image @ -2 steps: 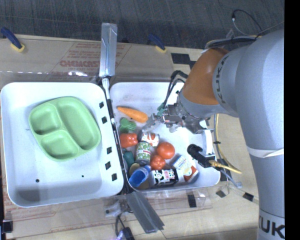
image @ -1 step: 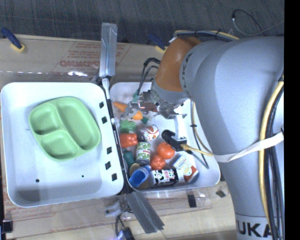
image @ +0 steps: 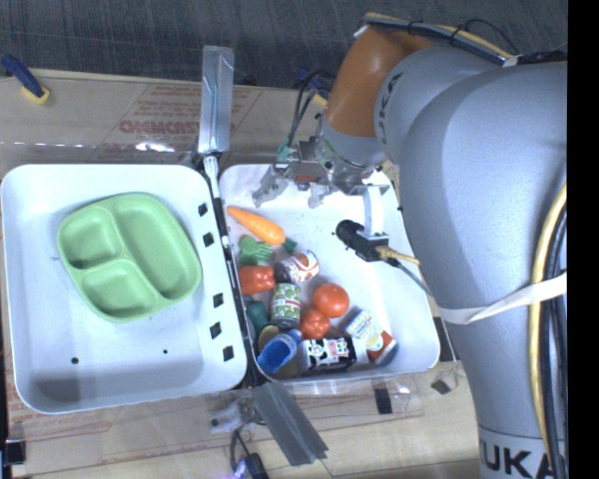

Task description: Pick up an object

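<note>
Two white bins (image: 40,367) sit on a cardboard-covered bench (image: 100,108).

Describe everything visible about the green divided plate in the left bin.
The green divided plate is pale green, looks like matte plastic, rounded-rectangular, with three compartments: one long and two smaller. It lies flat and upward-facing, turned at a slant, on the floor of the left bin. Nothing sits in it, and it touches no other object.

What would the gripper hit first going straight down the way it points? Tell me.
Probably bare floor of the right bin. The gripper hangs over its top end, pointing roughly downward, with white floor beneath. The carrot lies just below it in the picture, apparently off that line, though depth is hard to judge from this slant.
</note>
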`<state>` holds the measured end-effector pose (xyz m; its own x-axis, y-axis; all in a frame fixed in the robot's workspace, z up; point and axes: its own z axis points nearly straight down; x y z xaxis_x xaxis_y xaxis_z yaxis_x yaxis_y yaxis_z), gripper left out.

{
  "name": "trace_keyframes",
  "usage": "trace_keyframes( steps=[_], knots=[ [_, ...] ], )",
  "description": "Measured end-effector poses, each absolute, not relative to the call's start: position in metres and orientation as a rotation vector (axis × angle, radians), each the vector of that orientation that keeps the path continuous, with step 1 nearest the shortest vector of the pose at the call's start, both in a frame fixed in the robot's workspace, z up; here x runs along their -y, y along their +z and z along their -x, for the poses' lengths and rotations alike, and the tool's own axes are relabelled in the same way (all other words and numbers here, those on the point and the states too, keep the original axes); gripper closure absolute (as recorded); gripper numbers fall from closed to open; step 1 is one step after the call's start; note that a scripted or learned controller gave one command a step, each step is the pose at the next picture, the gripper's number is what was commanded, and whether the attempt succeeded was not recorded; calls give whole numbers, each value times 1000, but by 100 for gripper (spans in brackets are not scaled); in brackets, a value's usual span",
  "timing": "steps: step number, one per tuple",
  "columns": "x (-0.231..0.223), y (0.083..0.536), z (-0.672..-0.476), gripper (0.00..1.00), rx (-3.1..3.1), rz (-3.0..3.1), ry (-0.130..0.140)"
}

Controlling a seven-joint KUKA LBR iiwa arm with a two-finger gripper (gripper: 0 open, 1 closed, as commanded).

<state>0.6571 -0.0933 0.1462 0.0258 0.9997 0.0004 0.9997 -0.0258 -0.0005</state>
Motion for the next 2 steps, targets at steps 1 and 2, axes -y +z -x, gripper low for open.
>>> trace_keyframes(
  steps=[1,2],
  knots=[
    [102,91,-631,0,2140,2296,4],
    [101,101,-631,100,2146,2287,6]
  ],
)
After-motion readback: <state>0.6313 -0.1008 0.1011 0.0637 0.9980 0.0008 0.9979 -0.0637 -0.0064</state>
